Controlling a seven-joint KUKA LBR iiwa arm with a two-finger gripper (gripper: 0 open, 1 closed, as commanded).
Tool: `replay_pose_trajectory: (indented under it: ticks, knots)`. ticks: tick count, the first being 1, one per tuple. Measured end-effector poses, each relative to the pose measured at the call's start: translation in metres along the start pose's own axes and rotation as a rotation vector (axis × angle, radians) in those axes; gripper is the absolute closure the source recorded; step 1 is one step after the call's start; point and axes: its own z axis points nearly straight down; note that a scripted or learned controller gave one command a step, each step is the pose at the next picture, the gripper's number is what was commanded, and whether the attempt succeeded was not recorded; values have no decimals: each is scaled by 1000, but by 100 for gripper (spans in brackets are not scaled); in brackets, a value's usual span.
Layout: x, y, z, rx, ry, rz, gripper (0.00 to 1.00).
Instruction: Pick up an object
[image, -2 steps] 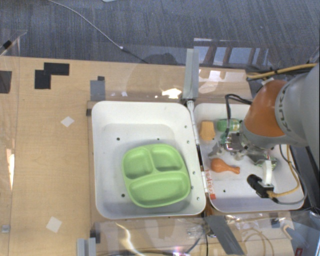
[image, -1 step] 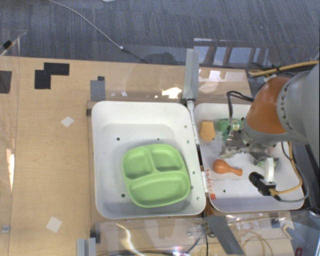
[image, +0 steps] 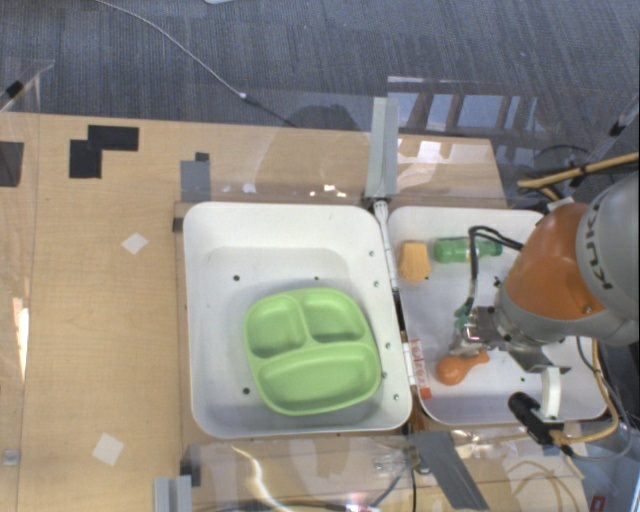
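Right bin (image: 437, 300), near edge: orange object (image: 453, 370), rounded at one end with a thin stem end, lies on the bin floor close to the near-left corner. Pincer (image: 468, 338) sits right over the stem end, touching or just above it, can't tell which; can't tell if the pincer is open or closed, and nothing shows it gripping the orange object. Arm (image: 550, 275) with its orange band comes in from the right, above the right bin. Left bin (image: 215, 300): green divided plate (image: 312, 350), three compartments, flat on the floor toward the near-right side, slightly rotated. Further back in the right bin: tan block (image: 414, 262) beside the left wall, and a green object (image: 452, 249) just right of it, lying on its side, well apart from the pincer. Both bins rest side by side on the pale wood desk (image: 90, 330); black patches (image: 100, 148) mark its far-left part.
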Motion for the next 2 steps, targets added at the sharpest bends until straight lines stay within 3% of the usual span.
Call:
replay_pose_trajectory:
  ticks: [1,2]
  knots:
    - [8,-3,0,-6,-3,196,100]
    - [97,-12,-93,18,1,172,100]
